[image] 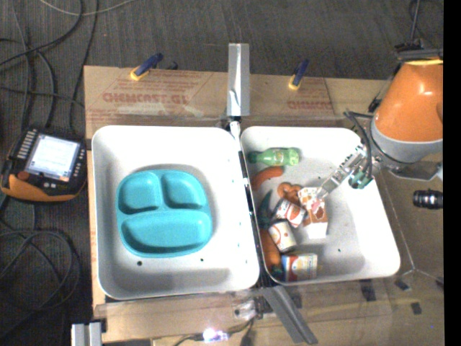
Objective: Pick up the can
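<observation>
Jaws are down low in the right bin point(378, 229), angled toward the pile in the middle, tips just above or maybe touching a red-and-white carton point(315, 207). Honestly can't tell how far open they are from this angle, and I see nothing held between them

The can point(298, 267) is my best guess for the target: it lies on its side at the front wall of that bin, nearer the camera than the jaws, with a clear gap between them. Two smaller red-and-white tins point(286, 223) sit between the carton and the can, so there's some doubt about which one counts

How I'd play it, just my read:
- lift clear of the carton first, otherwise the pile gets dragged along
- come over the can from above and turn the wrist so the jaws close across its round body, not end to end
- it's on its side, so it'll probably roll if nudged; go down centred
- watch the front wall and the orange piece point(269, 251) just beside its left end, not much room there
- lift slow and check it actually comes up

Bottle point(274, 157) at the back and the blue tray point(166, 211) in the left bin point(104, 193) are well out of the way
</observation>
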Controlling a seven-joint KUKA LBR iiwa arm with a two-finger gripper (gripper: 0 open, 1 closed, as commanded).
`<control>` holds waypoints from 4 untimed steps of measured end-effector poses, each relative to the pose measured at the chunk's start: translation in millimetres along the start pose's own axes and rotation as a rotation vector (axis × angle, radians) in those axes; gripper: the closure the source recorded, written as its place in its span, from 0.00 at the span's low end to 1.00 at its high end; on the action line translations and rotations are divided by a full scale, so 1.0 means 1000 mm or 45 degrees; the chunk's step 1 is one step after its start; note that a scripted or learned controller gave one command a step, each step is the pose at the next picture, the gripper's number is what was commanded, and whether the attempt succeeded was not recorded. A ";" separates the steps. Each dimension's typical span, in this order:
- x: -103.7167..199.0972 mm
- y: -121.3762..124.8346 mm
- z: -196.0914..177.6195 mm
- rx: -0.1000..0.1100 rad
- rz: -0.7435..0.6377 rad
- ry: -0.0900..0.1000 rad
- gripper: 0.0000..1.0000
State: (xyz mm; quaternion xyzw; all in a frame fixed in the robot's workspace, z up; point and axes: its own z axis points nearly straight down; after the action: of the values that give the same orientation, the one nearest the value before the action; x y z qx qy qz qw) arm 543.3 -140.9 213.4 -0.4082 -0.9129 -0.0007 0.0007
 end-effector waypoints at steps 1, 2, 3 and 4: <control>0.050 0.093 -0.061 -0.001 -0.033 -0.003 1.00; -0.021 0.019 -0.121 0.001 -0.109 -0.006 1.00; 0.062 0.008 -0.022 0.001 -0.356 -0.001 1.00; 0.042 -0.008 -0.048 0.001 -0.543 -0.005 1.00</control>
State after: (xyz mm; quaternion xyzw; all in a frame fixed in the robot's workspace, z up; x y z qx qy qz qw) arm 509.4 -115.1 261.0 -0.2057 -0.9786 0.0003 -0.0009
